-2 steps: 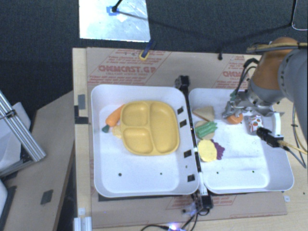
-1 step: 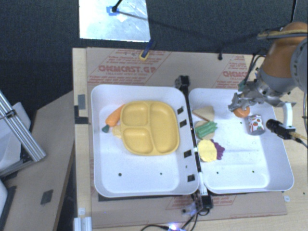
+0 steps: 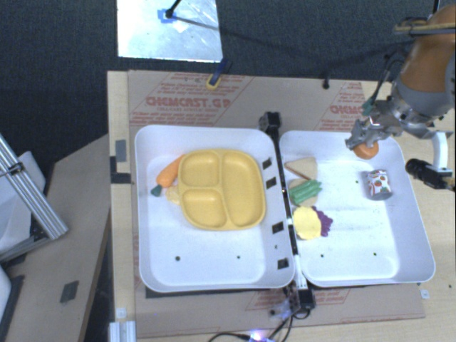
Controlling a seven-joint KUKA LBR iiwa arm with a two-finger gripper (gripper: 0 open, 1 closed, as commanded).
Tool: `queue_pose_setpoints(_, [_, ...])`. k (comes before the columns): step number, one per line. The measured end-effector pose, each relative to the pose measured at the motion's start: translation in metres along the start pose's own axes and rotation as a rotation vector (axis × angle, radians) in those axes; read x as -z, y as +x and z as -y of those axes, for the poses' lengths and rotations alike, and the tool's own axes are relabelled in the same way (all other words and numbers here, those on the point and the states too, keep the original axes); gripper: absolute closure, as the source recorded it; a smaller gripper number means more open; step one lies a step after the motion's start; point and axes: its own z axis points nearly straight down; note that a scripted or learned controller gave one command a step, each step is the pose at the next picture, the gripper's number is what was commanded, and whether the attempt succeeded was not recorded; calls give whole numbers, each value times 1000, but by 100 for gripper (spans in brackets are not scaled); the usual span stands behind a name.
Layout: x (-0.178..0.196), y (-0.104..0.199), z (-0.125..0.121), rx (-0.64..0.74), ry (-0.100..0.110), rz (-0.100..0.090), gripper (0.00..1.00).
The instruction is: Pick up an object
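End effector (image 3: 366, 135) sits over the far corner of the right white plastic bin (image 3: 410, 262), directly above a small round orange object (image 3: 367, 149); whether it grips the piece cannot be told. A crumpled silver can (image 3: 377, 184) lies just beside, nearer the camera.
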Motion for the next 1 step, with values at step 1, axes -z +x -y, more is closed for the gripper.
queue_pose_setpoints(1, [1,0,-1,-1,6,-1,100])
